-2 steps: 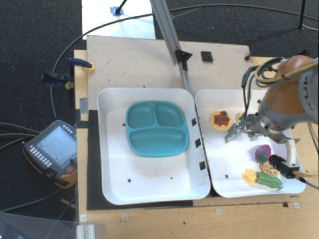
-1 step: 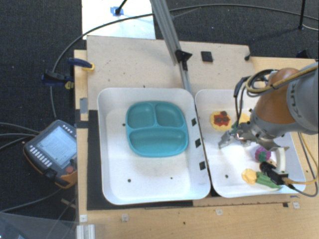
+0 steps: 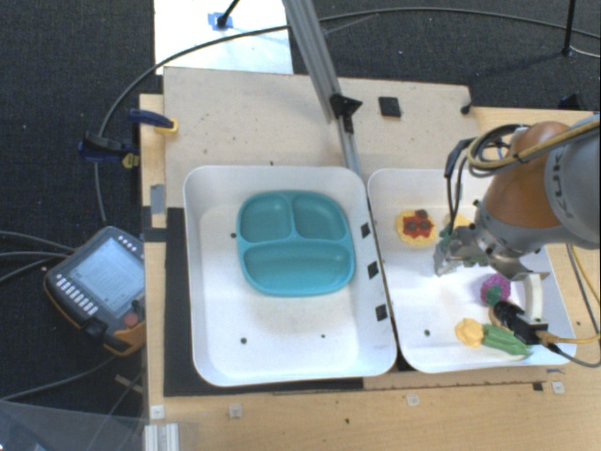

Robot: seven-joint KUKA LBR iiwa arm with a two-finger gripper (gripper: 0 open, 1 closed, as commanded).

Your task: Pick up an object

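Over the right bin, the gripper hovers; whether its jaws are wide or narrow cannot be told. Nearest candidate, a small pizza-like toy, lies flat just left; jaws could skid off it.

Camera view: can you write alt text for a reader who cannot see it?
The grey arm's gripper hangs over the right white bin, near a small round pizza toy, a purple object and a yellow-and-green toy. The left white bin bears a teal divided plate.
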